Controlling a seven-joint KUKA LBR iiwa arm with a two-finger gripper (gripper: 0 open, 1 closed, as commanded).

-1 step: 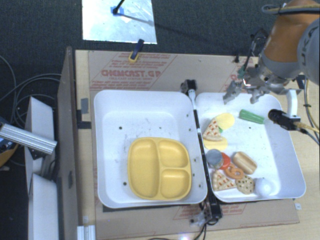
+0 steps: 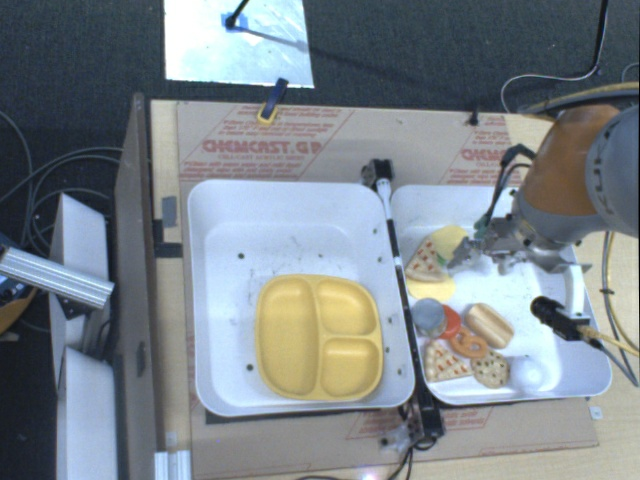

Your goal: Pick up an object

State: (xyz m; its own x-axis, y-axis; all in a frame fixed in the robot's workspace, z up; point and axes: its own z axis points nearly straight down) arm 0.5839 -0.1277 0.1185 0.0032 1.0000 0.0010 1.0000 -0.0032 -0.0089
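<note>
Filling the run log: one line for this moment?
end effector: over right bin | near: waffle wedge | yellow tray: left bin

"CHEMCAST GP" on bench sheet [image 2: 262, 147]

The divided plate [image 2: 320, 336] lies in the left bin [image 2: 215, 228]. To that bin's right, touching it, sits the right bin [image 2: 590, 373], holding the toy foods [image 2: 462, 343], with the claw [image 2: 470, 251] above them.
</note>
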